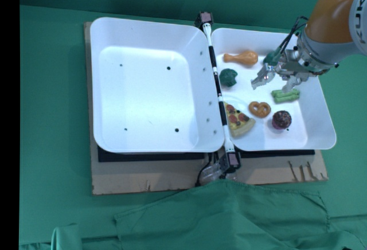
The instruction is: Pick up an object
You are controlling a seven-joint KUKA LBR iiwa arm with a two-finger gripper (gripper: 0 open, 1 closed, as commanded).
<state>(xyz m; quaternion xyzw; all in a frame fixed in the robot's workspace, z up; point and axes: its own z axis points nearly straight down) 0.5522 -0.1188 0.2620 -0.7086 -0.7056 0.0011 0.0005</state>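
The right bin [318,128] holds several toy foods: an orange chicken drumstick [242,58], a green broccoli [228,77], a green bone-shaped piece [285,94], a brown pretzel [259,109], a dark red ball [281,120] and a pizza slice [238,118]. My gripper [276,81] hangs over the upper middle of this bin, right of the drumstick and just above the green bone-shaped piece. Its fingers are spread open and nothing shows between them.
The left bin [149,94] lies beside the right one, split from it by a black-and-white divider bar [217,88]. Both bins rest on a cardboard sheet [143,177] on green cloth. A fold of green cloth [229,214] lies along the front.
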